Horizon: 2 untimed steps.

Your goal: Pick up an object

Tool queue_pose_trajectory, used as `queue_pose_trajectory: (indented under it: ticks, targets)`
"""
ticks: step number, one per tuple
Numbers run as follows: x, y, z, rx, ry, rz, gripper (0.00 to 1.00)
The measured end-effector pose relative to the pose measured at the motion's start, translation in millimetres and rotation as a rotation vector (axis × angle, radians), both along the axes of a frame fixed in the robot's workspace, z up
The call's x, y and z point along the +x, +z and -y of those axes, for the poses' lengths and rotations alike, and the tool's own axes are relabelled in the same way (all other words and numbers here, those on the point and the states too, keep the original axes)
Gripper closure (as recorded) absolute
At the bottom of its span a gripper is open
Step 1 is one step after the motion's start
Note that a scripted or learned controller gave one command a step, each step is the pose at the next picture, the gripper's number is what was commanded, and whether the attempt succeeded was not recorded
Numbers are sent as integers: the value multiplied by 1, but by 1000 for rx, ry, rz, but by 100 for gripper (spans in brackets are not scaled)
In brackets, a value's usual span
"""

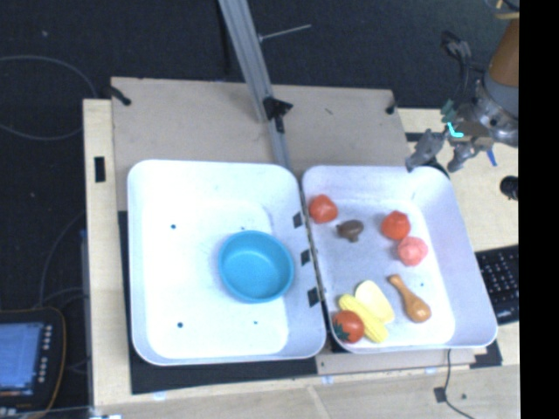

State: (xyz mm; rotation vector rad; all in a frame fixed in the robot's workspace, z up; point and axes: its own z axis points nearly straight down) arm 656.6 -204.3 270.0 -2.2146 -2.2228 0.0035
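gripper (441, 151): hovering beyond right bin (463, 234) far corner, fingers spread, holding nothing
targets: toy foods lying loose inside, tomato (396, 225) nearest

Even overhead light is washing the two white bins (210, 199) close to overexposure, their inner surfaces glaring. The blue bowl (255, 265) is casting only a faint, soft shadow. The floor beyond the bench (349, 103) is falling into darkness. The whole frame is looking soft and slightly grainy.
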Motion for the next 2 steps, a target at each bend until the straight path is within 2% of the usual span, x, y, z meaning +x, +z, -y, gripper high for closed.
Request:
queue_pose_trajectory:
  ticks: [1, 2]
  targets:
    - [1, 4, 0, -2, 1, 7, 0]
    - [2, -58, 9, -5, -5, 0, 0]
